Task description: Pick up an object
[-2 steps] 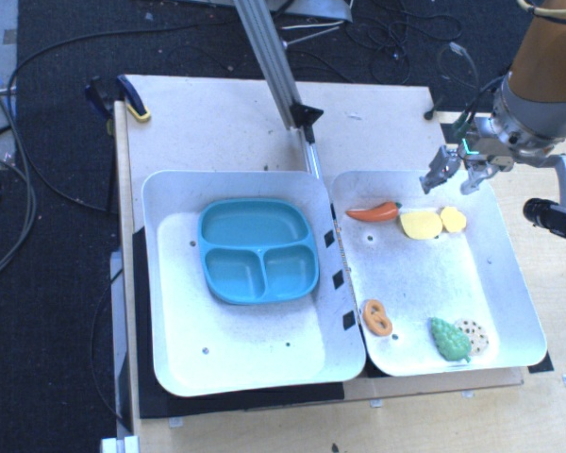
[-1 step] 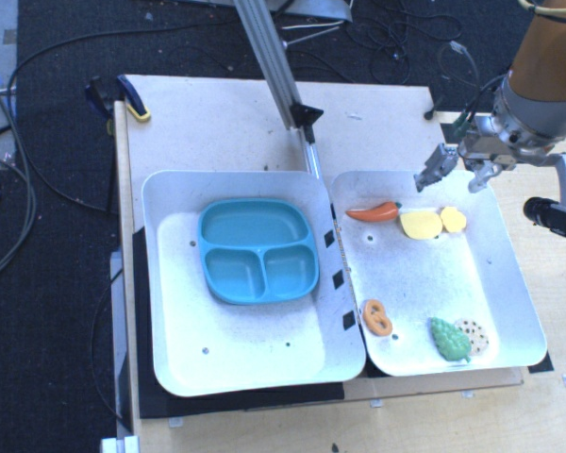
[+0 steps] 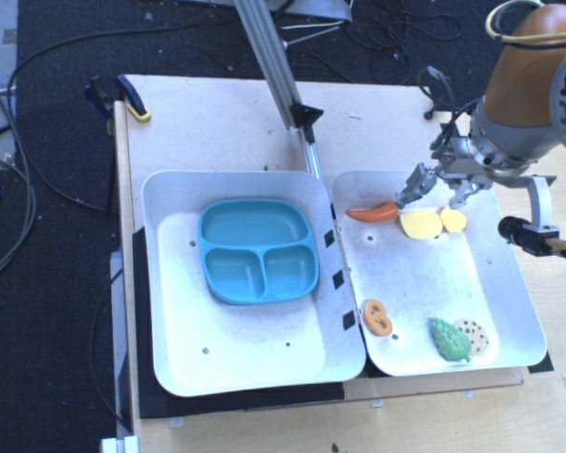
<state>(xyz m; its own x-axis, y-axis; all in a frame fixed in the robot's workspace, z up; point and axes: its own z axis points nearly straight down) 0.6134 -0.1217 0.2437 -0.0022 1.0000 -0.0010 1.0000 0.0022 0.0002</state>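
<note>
My gripper (image 3: 441,192) hangs over the far end of the right bin (image 3: 509,281), its two fingers spread open with nothing between them. Just below it lie a pale yellow piece (image 3: 421,225) and a smaller yellow piece (image 3: 454,220). An orange-red carrot-like piece (image 3: 373,213) lies to their left, close to the left fingertip (image 3: 415,187). Near the bin's front are an orange pretzel (image 3: 376,317), a green leafy piece (image 3: 449,339) and a speckled cookie (image 3: 472,331).
The left bin (image 3: 170,338) holds a blue three-compartment plate (image 3: 259,250). A grey metal pole (image 3: 269,50) slants down to the gap between the bins. Black clips (image 3: 338,276) sit along the divider.
</note>
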